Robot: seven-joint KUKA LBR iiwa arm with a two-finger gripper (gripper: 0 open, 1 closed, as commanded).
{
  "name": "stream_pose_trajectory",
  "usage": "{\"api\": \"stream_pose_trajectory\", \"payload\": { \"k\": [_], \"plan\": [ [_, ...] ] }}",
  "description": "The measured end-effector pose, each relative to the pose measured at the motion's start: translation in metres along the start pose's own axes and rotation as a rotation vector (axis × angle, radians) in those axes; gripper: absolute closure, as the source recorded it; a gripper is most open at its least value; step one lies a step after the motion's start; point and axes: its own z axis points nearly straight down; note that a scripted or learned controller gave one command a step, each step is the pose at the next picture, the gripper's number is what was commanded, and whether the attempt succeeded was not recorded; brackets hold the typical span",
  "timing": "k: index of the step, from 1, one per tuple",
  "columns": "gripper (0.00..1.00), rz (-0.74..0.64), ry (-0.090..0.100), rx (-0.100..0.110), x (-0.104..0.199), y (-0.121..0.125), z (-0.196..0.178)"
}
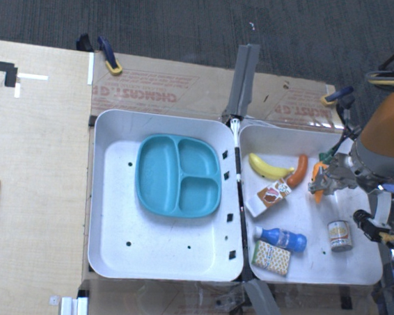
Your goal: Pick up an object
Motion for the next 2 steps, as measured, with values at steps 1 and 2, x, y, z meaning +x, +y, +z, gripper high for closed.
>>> {"api": "stream_pose_trajectory", "payload": {
  "k": [1,2],
  "plan": [
    [1.0,0.22,0.001,0.001,0.027,0.033,0.003],
    [1.0,0.275,0.001,0.0,0.128,0.029,-0.111]
  ]
}}
